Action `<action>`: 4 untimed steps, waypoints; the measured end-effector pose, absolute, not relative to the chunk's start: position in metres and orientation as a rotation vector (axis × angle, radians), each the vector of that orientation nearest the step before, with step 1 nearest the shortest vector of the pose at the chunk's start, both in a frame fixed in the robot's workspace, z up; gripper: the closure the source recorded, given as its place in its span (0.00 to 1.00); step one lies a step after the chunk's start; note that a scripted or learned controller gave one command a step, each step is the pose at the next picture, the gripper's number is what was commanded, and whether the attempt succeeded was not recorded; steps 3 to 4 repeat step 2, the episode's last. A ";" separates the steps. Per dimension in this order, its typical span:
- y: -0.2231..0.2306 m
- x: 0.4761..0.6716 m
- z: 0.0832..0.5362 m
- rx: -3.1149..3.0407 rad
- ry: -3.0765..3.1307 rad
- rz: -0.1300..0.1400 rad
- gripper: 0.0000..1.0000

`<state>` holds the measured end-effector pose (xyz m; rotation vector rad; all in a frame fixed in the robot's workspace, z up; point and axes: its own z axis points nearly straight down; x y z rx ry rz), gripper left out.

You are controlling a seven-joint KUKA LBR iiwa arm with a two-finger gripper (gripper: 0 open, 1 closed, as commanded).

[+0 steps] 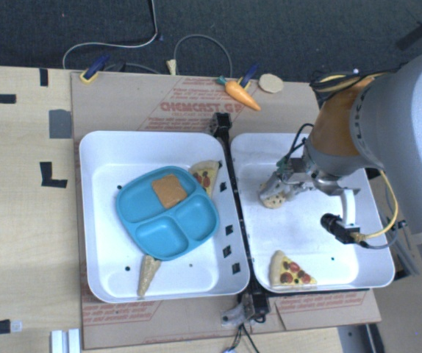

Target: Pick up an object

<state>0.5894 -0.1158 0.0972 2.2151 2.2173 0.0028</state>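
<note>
Camera view: claw (283, 184) is low in the right bin (373, 271), at a small tan speckled piece (272, 197), apparently to grasp it; whether it grips cannot be told. Pizza slice (290, 270) lies apart

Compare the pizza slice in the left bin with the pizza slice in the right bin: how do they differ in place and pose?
The left pizza slice lies against the blue divided plate at the bin's far side; the right pizza slice lies alone by the near wall. The left one is partly hidden by the plate's rim; the right one shows whole. Both look like toy slices with red toppings.
</note>
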 end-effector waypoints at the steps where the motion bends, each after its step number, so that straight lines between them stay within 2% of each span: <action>1: -0.115 0.589 0.106 2.216 2.218 0.002 1.00; 2: -0.060 0.555 0.189 2.214 2.228 0.007 1.00; 4: -0.060 0.555 0.189 2.214 2.228 0.007 1.00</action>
